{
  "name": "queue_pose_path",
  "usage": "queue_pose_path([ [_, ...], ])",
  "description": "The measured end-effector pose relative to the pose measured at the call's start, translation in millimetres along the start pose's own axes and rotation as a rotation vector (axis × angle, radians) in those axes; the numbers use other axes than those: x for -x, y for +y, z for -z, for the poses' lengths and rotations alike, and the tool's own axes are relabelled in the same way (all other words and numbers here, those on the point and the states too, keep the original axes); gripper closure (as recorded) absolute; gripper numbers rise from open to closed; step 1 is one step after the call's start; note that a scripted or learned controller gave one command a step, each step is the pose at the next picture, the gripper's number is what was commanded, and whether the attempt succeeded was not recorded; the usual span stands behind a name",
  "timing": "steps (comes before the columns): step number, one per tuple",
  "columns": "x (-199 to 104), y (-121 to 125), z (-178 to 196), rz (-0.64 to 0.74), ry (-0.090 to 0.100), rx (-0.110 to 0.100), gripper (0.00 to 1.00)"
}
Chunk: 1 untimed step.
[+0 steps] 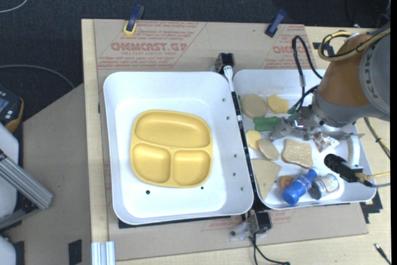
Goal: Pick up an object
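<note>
The right bin (276, 78) holds a jumble of small items. My gripper (296, 125) hangs low over its middle, under the grey arm (347, 87) that reaches in from the right. Just left of the gripper lies a green piece (265, 123), touching or nearly touching it. A tan toast-like slice (298, 154) lies directly below the gripper. A round beige piece (254, 105) and a small yellow piece (278, 103) rest at the bin's far side. A blue bottle (298, 188) lies near the front edge. I see nothing clearly held.
The left bin (118, 133) holds a yellow divided plate (171, 148). More pieces in the right bin: a tan oval (268, 149), a pale wedge (265, 174), a small yellow lump (253, 137), a crumpled wrapper (322, 141). Clamps sit between the bins.
</note>
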<state>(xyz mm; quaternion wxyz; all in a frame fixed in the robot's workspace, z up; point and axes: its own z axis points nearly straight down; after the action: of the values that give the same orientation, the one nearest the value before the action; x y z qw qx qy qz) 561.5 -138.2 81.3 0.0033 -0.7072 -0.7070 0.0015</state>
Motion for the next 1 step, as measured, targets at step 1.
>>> queue_pose_path([
  [1, 0.8, 1.4, 13.8, -0.001, -0.002, 0.007, 1.00],
])
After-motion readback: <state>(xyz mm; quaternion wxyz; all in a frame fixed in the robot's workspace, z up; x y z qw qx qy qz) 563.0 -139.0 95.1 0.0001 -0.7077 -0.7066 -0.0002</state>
